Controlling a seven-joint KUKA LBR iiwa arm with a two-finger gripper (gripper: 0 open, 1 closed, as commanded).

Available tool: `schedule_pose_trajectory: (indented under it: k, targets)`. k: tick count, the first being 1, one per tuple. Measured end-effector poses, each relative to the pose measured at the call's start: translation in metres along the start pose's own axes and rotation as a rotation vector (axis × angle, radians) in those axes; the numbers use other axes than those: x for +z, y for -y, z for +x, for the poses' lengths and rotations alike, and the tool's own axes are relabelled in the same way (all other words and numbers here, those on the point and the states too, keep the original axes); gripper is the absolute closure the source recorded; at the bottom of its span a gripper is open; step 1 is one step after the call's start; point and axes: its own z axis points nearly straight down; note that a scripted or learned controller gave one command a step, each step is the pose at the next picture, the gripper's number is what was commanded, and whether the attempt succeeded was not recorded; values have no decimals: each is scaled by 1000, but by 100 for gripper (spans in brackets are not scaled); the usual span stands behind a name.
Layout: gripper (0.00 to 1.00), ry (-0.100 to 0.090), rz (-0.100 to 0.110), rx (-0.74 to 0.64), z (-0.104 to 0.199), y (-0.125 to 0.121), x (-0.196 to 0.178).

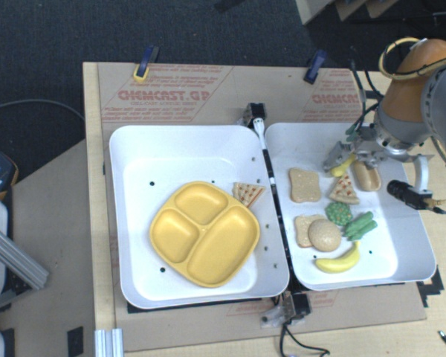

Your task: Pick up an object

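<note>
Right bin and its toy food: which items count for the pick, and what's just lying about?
For the pick:
gripper, over the right bin
bread slice
pizza wedge
broccoli
green beans
bun
banana

Lying about:
yellow divided plate
waffle wedge
left bin

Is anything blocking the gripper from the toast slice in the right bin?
Nothing visible. The gripper sits over the right bin, and the toast slice lies open to its left, top uncovered; the pizza wedge lies beside it, apart.

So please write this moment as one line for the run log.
arm: over right bin far side | gripper: low by hot dog and yellow piece | hold: none seen | left bin: yellow tray, waffle piece
</note>
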Motion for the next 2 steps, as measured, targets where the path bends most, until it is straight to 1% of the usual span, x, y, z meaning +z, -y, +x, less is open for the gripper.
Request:
schedule_pose_trajectory:
  k: [1,2]
  targets:
    - [100,3,-11,-3,1,-4,-18]
    - [100,-3,1,-9,70,-17,-24]
